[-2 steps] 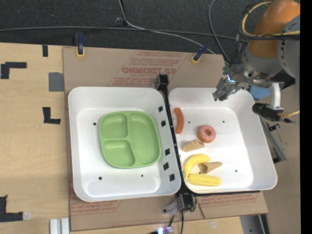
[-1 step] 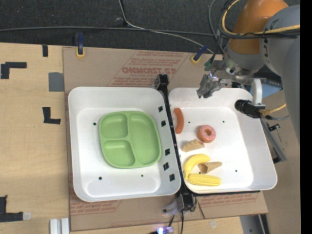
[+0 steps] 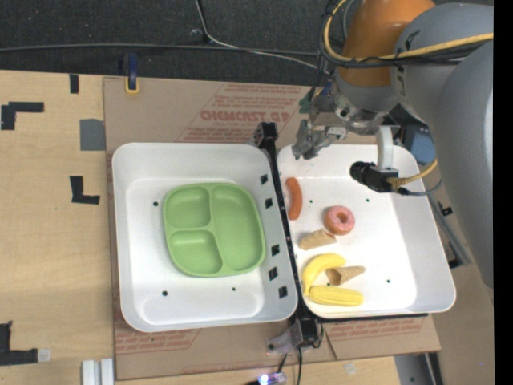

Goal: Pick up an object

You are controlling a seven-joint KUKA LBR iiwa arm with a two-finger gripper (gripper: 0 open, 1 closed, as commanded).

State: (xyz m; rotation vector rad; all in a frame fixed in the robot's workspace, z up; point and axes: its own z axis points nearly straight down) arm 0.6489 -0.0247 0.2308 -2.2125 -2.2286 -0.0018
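The fingers of the gripper, upper right of centre, hang slightly parted and hold nothing. They sit above the right bin's far edge, nearest the sausage, probably so they can drop onto it.

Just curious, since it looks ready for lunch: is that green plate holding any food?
Empty. The plate lies flat in the left bin, all its compartments bare green; the food lies in the other bin.

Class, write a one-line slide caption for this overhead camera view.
Gripper above the right bin's far edge; hot dog, donut and banana inside; green plate in left bin.
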